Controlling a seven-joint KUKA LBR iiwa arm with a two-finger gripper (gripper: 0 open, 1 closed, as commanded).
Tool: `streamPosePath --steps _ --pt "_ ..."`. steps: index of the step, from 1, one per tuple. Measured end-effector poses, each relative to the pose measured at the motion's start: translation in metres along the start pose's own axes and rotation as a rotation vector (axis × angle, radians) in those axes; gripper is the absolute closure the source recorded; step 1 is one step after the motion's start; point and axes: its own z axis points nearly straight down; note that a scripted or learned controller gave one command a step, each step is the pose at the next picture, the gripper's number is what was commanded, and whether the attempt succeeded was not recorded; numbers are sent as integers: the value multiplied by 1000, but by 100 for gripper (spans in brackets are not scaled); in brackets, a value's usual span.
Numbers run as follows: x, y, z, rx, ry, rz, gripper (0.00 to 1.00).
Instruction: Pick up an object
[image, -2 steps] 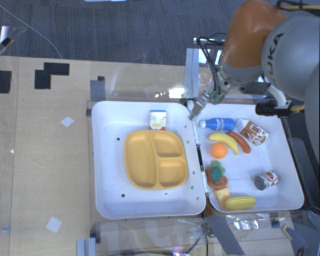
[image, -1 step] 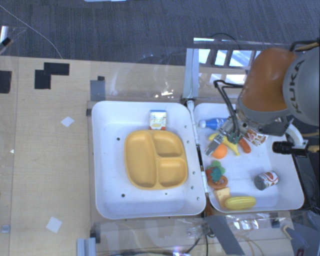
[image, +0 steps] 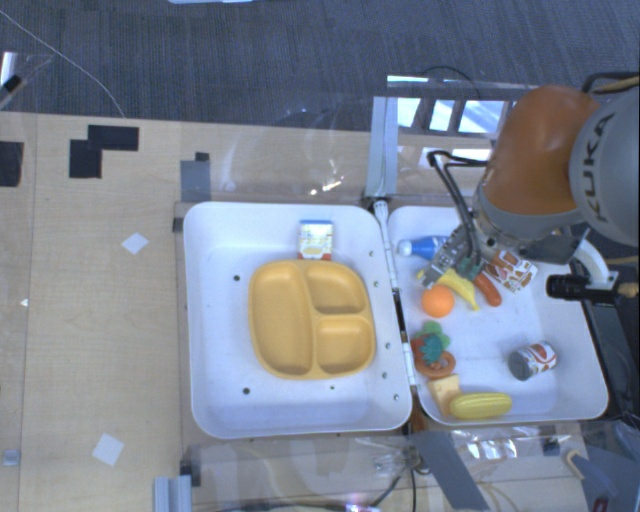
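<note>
Left bin (image: 215, 300) holds a yellow divided tray (image: 310, 318) in its middle, with a small carton (image: 316, 240) against the far wall just above the tray; nothing else loose there.

Right bin (image: 570, 380) carries the clutter: blue bottle (image: 420, 246) at far left, orange ball (image: 437, 301) below it, green-and-red toy (image: 433, 352) nearer the front, a tan block (image: 444, 386) touching a yellow oblong piece (image: 480, 404) at the front wall, small can (image: 532, 360) lying on its side toward the right.

Gripper (image: 450, 268) hangs low over the far-left part of the right bin, at the top end of the banana (image: 460, 287); a red sausage-shaped piece (image: 487, 290) and a red-and-white packet (image: 512, 270) sit just beside it on the right, partly under the wrist.

Likely target is the banana, though the orange ball is about as near; banana lies directly under and slightly right of the fingertips, long axis running from upper left to lower right, one end tucked beneath the gripper.

Jaw state cannot be told; the wrist and cables hide the tips, and nothing is visibly held between them.

Judgement: descent stage, grasp not yet made; crowding from the sausage piece may spoil the close.
</note>
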Motion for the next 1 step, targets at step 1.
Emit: streamPosePath --steps 1 --pt "0 0 0 0 1 0 0"
